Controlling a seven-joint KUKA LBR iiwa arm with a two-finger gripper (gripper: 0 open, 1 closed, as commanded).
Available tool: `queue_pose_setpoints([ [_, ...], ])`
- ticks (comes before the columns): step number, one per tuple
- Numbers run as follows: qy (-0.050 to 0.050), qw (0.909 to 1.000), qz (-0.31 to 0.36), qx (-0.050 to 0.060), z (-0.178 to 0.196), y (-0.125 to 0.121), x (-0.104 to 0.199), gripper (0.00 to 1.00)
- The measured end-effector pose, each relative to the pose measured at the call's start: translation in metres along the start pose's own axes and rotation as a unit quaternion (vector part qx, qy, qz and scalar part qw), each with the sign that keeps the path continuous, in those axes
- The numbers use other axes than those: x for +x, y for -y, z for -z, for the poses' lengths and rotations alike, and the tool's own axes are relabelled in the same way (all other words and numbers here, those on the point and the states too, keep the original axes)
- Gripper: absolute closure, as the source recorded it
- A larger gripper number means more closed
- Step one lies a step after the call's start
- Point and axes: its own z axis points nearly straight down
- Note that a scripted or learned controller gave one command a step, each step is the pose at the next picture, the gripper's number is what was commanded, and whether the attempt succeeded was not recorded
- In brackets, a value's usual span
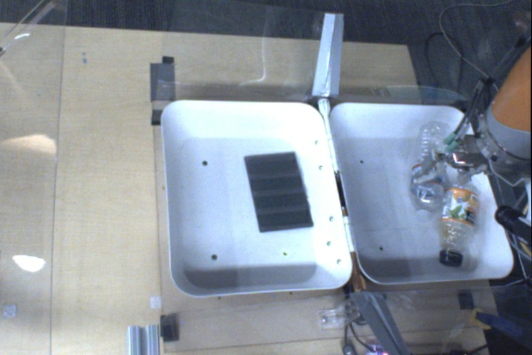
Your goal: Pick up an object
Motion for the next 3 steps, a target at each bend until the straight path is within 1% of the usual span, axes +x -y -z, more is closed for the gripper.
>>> queue_pose_setpoints([
  [1, 0.001, 0.9983, 0.058, -0.003, -0.089, -0.017, -0.023, 0.0],
  [2, 0.001, 0.9988, -0.049, -0.003, -0.064, -0.01, -0.033, 0.0],
  [3, 0.002, 0.9997, -0.025, -0.003, -0.097, -0.031, -0.027, 0.0],
])
